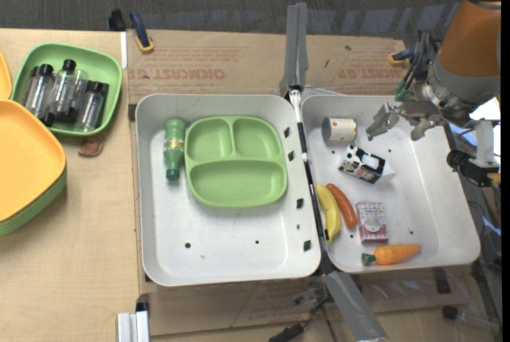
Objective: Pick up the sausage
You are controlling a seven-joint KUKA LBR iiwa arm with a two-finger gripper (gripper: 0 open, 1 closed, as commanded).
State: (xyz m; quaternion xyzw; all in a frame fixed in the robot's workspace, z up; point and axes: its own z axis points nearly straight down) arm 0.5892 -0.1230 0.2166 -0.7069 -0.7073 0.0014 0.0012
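Note:
The sausage (343, 206) is a short red-orange link lying in the right bin (446, 197), near its left wall. It rests against a yellow banana (326, 213) on its left. My gripper (397, 127) hangs over the back part of the right bin, well behind and to the right of the sausage. Its two fingers are spread apart, open, with nothing between them. The grey arm with its orange band (472, 37) comes in from the upper right.
The right bin also holds a white roll (341, 129), a black and white packet (362, 166), a pink box (371, 222) and a carrot (390, 254). In the left bin (159, 237) lie a green divided plate (236, 160) and a green bottle (173, 147).

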